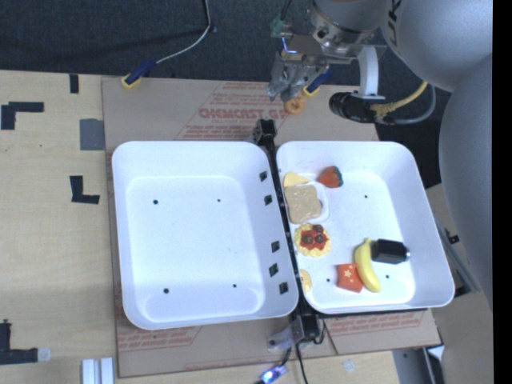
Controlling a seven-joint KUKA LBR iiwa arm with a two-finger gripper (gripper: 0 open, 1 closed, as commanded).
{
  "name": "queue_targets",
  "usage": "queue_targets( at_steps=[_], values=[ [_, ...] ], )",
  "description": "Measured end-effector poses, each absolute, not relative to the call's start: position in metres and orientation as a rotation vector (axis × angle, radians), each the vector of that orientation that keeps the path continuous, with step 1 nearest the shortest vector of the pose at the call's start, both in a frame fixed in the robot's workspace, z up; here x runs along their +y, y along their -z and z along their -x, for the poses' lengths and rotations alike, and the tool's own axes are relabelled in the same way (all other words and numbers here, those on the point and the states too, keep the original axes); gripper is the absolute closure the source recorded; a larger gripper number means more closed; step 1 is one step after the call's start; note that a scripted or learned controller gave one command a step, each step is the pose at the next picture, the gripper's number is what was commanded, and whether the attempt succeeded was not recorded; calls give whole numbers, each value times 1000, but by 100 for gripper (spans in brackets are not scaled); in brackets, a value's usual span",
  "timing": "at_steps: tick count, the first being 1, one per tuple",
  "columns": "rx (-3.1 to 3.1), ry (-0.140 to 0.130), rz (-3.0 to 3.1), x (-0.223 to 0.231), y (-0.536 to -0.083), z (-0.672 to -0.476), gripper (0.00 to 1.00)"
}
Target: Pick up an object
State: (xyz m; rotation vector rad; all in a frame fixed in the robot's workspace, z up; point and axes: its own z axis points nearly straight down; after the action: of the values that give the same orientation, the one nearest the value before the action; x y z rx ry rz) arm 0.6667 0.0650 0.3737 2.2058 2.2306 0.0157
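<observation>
My gripper [294, 93] hangs high over the far edge of the bench, above the back of the seam between the two bins. Its fingers are shut on a small orange ring-shaped piece [295, 103] that dangles at their tips. The right bin [400, 182] holds the other objects: a tan slice of bread [304, 205], a yellow slice [293, 180] behind it, a red fruit [330, 177], a round tart with red topping [313, 240], a banana [366, 266], a black block [390, 251], a red wedge [349, 277] and a small tan piece [304, 280].
The left bin [192, 230] lies beside the right one, joined by black clips along the seam [274, 214]. Both rest on a cardboard sheet [232, 114]. The arm's grey body [448, 30] fills the upper right, with cables [384, 106] behind the right bin.
</observation>
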Motion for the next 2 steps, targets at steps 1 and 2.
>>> queue_targets(
  at_steps=[1, 2],
  values=[
    [2226, -18, -2208, 115, -485, -668, 100],
    [2221, -6, -2217, 104, -539, -668, 100]
  ],
)
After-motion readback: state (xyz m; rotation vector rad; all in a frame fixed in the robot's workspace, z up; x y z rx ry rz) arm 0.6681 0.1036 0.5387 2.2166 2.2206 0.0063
